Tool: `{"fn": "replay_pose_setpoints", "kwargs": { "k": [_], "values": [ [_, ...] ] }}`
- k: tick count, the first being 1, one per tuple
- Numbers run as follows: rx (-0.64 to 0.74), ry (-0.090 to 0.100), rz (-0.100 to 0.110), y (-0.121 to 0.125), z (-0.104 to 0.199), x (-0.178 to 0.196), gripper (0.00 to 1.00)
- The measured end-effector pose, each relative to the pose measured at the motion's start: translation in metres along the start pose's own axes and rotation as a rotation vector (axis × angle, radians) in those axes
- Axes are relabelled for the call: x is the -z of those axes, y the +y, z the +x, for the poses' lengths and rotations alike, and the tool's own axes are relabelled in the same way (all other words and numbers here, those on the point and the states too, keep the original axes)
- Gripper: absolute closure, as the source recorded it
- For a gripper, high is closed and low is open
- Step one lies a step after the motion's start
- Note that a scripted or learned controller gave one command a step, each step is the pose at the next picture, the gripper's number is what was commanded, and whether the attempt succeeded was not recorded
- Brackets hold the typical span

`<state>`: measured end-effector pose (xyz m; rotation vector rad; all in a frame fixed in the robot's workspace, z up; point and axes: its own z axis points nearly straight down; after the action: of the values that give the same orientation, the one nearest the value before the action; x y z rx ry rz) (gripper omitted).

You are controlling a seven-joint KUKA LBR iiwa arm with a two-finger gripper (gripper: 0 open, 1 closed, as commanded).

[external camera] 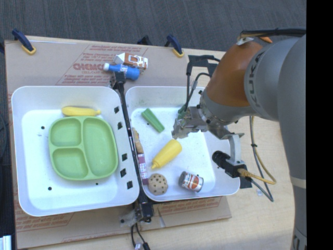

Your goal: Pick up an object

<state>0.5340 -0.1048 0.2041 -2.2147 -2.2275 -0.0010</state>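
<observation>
While the gripper (179, 130) hangs low in the right white bin (221, 189), just above the yellow plastic squeeze bottle (166, 154), its grip is too blurry to tell.

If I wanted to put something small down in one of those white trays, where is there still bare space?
Left bin: bare floor along the near edge, below the green divided plate, and a strip on its left. Right bin: bare patch at the far edge, beyond the green block. Crowded: its near half, holding the yellow bottle, ball and can.
</observation>
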Motion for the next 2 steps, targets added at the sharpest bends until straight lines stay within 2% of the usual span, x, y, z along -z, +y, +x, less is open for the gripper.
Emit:
{"fn": "replay_pose_setpoints", "kwargs": {
  "k": [1, 2],
  "values": [
    [0.0, 0.0, 0.002, -0.001, 0.0, -0.001, 0.0],
    [0.002, -0.001, 0.002, 0.012, 0.017, -0.011, 0.0]
  ]
}}
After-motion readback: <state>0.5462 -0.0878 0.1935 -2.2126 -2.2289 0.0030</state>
